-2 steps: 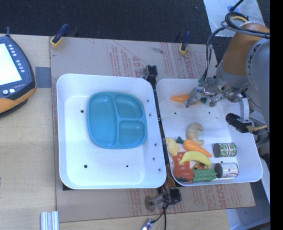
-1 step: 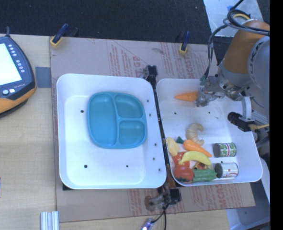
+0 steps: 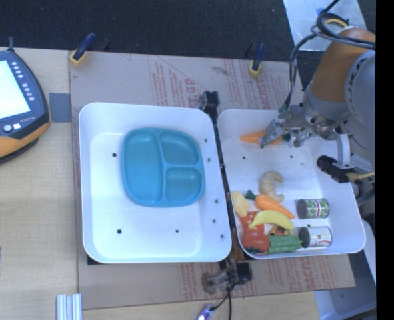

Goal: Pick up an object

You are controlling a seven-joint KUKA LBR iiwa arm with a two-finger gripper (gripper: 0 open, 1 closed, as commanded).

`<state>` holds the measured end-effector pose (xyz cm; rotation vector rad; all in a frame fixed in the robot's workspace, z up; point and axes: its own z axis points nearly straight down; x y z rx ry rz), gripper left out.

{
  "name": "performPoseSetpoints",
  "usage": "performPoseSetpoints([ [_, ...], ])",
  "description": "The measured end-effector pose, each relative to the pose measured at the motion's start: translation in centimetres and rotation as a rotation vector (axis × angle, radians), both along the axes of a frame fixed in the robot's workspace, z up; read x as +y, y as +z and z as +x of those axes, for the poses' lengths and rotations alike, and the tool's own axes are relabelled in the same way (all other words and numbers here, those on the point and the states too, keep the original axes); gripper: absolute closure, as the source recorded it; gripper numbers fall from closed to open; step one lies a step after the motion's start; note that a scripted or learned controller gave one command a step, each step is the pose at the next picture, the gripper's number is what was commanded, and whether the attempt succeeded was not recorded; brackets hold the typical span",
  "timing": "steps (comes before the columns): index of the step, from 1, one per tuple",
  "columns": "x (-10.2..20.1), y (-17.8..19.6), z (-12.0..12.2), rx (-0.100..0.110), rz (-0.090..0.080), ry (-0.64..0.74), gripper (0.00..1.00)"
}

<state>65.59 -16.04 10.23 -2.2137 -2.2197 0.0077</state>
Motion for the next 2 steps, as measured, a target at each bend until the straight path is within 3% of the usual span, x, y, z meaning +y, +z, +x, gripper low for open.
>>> performPoseSetpoints([
  [1,-0.2,-1.0,0.0,-0.003,-0.002,0.0,0.0],
  [2,-0.2,0.0,0.0,0.001,-0.001,0.0,1.0],
])
